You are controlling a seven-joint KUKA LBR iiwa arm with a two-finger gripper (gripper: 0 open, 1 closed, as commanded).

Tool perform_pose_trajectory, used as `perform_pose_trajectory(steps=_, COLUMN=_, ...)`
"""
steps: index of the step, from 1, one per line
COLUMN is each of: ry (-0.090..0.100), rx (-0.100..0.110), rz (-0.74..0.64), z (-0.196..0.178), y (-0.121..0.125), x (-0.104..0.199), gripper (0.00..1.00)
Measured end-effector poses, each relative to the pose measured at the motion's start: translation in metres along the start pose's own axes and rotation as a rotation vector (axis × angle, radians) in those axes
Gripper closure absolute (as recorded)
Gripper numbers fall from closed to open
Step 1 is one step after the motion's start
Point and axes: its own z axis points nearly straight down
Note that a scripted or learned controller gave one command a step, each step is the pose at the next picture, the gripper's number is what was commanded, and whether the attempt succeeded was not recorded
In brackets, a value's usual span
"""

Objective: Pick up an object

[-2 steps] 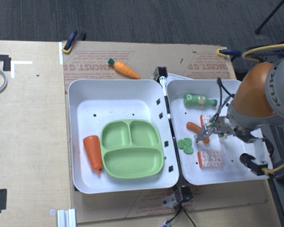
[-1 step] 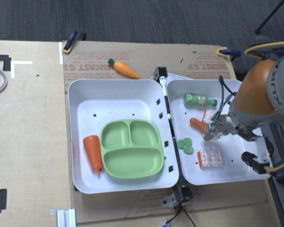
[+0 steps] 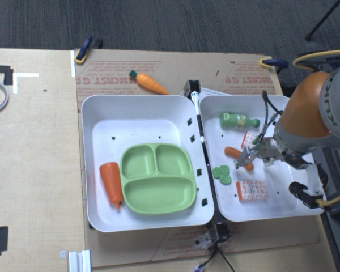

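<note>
My gripper (image 3: 245,158) is low in the right bin (image 3: 283,204), reaching in from the right. Its tip sits over the right end of a small orange-red sausage-shaped toy (image 3: 232,151); whether it holds the toy is hidden. A green bottle (image 3: 238,120) lies on its side toward the back of this bin. A red-and-white packet (image 3: 249,138) shows just behind the gripper, and another packet (image 3: 252,190) lies flat near the front. A small green leafy toy (image 3: 221,174) rests by the bin's left wall.
The left bin (image 3: 102,120) holds a green divided plate (image 3: 158,178) and an orange carrot-like toy (image 3: 111,183) along its left side. A carrot (image 3: 149,83) lies on the cardboard behind the bins. Black clips (image 3: 192,87) join the bins.
</note>
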Motion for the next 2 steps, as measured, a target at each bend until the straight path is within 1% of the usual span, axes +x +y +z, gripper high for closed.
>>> perform_pose_trajectory(steps=1, ry=-0.001, rx=-0.002, rz=0.002, z=-0.0097, y=0.0009, x=-0.0004, gripper=1.00)
perform_pose_trajectory(steps=2, ry=-0.001, rx=-0.001, rz=0.001, z=-0.0097, y=0.0009, x=-0.0003, gripper=0.00)
